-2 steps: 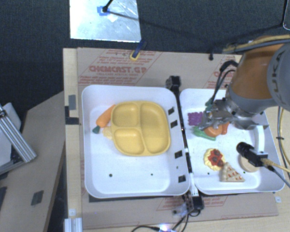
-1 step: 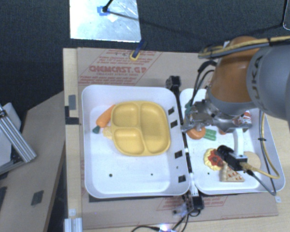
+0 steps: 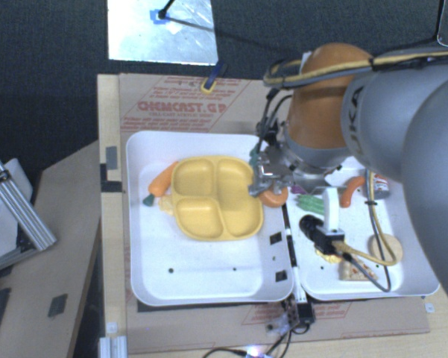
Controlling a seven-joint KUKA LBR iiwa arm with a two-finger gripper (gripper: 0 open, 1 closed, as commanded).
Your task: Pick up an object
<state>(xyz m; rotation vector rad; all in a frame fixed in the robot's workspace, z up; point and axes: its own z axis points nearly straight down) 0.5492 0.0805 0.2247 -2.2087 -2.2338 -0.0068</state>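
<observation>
We see the gripper (image 3: pixel 262 176) lowered at the right edge of the left bin (image 3: pixel 142 274), just where the two bins meet, and we cannot tell from this angle how its jaws stand or whether anything sits in them. Directly beneath it lies an orange piece (image 3: pixel 274 196), touching or nearly touching the right rim of the yellow divided plate (image 3: pixel 212 198); too little of it shows for us to judge its long axis. The plate lies flat in the upper middle of the left bin, its compartments facing up. At its upper left corner a toy carrot (image 3: pixel 161 180) rests against the rim, its long axis running on a slant from lower left, where the green top points, to upper right. In the right bin (image 3: pixel 410 278) we find a green item (image 3: pixel 310 201) just beside the gripper, a second orange piece (image 3: pixel 352 189) further right, a tan round shape (image 3: pixel 386 246), and a black cable looping over them. The grey arm (image 3: pixel 402 110) covers much of the right bin's upper part.
</observation>
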